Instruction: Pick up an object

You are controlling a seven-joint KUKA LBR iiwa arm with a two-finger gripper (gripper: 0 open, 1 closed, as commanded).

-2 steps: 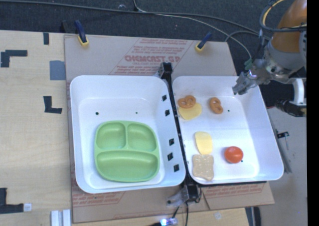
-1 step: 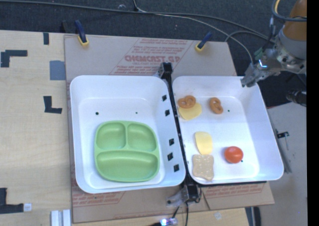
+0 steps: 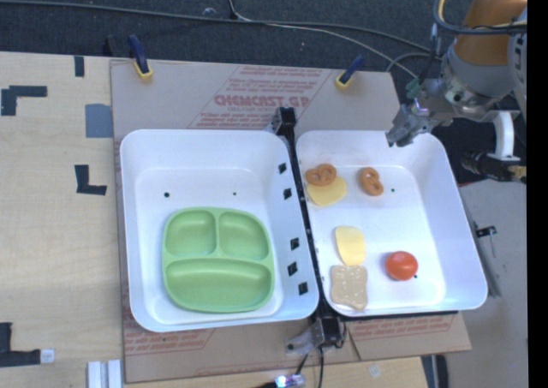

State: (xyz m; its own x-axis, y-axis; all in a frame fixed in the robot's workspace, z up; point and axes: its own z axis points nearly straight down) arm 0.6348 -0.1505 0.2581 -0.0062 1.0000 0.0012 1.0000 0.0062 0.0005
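Note:
The right bin point(image 3: 454, 206) holds a red tomato point(image 3: 401, 265), a yellow cheese slice point(image 3: 349, 245), a tan bread slice point(image 3: 348, 286), a pale yellow round piece point(image 3: 328, 192) with a brown pretzel point(image 3: 321, 175) on its upper edge, and a second pretzel point(image 3: 371, 181). My gripper point(image 3: 401, 134) hangs over the far right corner of this bin, above and to the right of the second pretzel. Nothing shows between its fingers.
The left bin point(image 3: 137, 206) holds a green divided plate point(image 3: 217, 259). A black divider clip strip point(image 3: 293, 206) runs between the bins. Blue-and-yellow clamps point(image 3: 139, 59) point(image 3: 348, 75) pin the cardboard at the back. Cables cross the dark floor behind.

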